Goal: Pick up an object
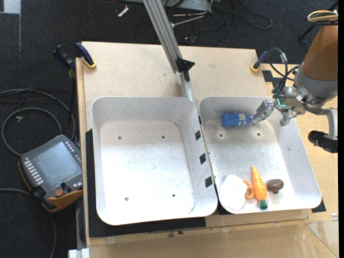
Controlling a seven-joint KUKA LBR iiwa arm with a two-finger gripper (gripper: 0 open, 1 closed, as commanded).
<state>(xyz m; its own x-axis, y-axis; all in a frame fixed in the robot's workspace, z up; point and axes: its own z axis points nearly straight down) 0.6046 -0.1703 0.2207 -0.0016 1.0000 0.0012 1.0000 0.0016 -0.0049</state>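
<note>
Jaws [274, 114] open beside blue object [235, 119].

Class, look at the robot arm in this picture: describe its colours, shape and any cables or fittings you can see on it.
The arm has a rounded orange-brown band above a grey wrist. The gripper is grey metal with two slim fingers. A thin cable loops beside the wrist, near a small green light.

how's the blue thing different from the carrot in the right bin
The blue object is blue and blocky; the carrot is orange, slim and tapered, with a green end. The blue object lies crosswise near the bin's far wall, right beside the pincer; the carrot lies lengthwise at the near edge, far from the pincer, between a white round object and a brown one. Both rest on the floor of the right bin.
</note>
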